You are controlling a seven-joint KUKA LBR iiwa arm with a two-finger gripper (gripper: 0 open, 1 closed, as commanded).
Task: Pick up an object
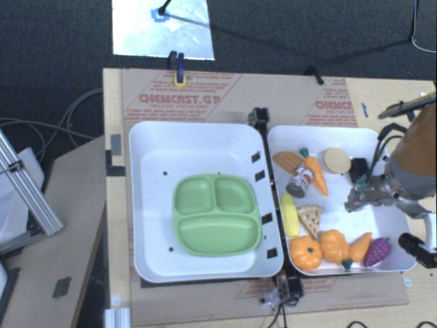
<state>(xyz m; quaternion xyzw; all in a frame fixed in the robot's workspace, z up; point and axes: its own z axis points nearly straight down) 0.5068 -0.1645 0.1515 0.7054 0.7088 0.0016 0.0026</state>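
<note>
Your hand (360,201) hovers low over the right bin (365,139), near its right side; you cannot tell how it is set. The toy food lies to its left and nearer: carrot (315,173), corn (289,214), pumpkin (305,251), and grapes (377,251) just near of it.

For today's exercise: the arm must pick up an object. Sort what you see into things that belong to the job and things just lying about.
Belongs to the job: gripper; right bin; its toy food, such as carrot, corn, pumpkin, grapes.

Lying about: left bin; green divided plate; clamp.
</note>
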